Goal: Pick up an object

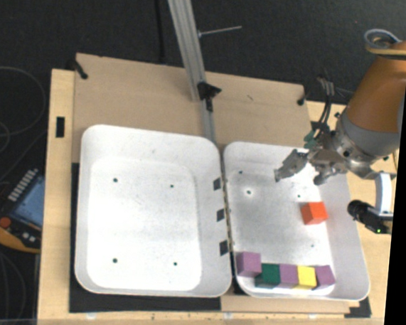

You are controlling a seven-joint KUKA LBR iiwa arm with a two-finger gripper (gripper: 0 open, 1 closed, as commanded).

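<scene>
My gripper (303,173) hangs over the upper right part of the right bin (255,213), open, with nothing between its two grey fingers. An orange block (314,212) lies on the bin floor just below and to the right of the fingertips, apart from them. Along the bin's near edge sits a row of blocks: a purple one (249,262), a green one (269,274), a second purple one (288,274), a yellow one (307,276) and a third purple one (324,274).
The left bin (145,210) lies beside the right one, joined by small black clips (221,215) along the shared edge. A slanted metal pole (189,42) rises behind the bins. Cables and a handheld pendant (14,211) lie at the far left, off the bench.
</scene>
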